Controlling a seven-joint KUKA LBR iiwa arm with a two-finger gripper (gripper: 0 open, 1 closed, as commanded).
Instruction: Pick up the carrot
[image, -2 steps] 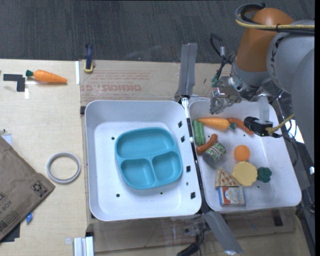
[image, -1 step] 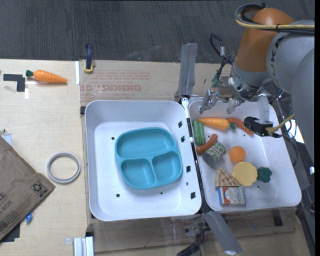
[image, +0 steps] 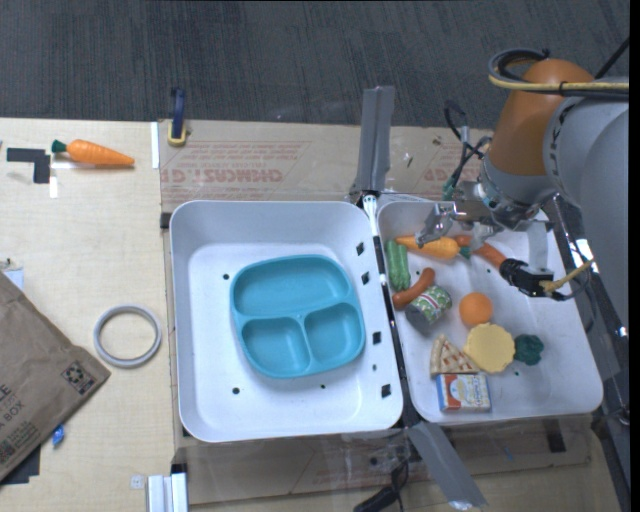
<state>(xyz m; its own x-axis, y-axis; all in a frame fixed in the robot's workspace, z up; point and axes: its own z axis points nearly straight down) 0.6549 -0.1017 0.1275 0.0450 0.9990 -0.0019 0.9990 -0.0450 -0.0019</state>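
An orange carrot (image: 436, 247) lies at the back left of the right bin (image: 575, 385), near the wall. My gripper (image: 443, 224) hangs directly over it, its tip at or just above the carrot's upper side. The grey arm with its orange band (image: 530, 110) comes in from the upper right. A second carrot with a green top (image: 93, 153) lies on the bench at the far left, outside both bins.
Around the carrot in the right bin are a green pickle (image: 399, 266), a sausage (image: 414, 286), a small can (image: 430, 306), an orange (image: 476, 308), a yellow disc (image: 490, 347) and a box (image: 464, 392). The left bin (image: 200, 300) holds a blue divided plate (image: 297, 315).
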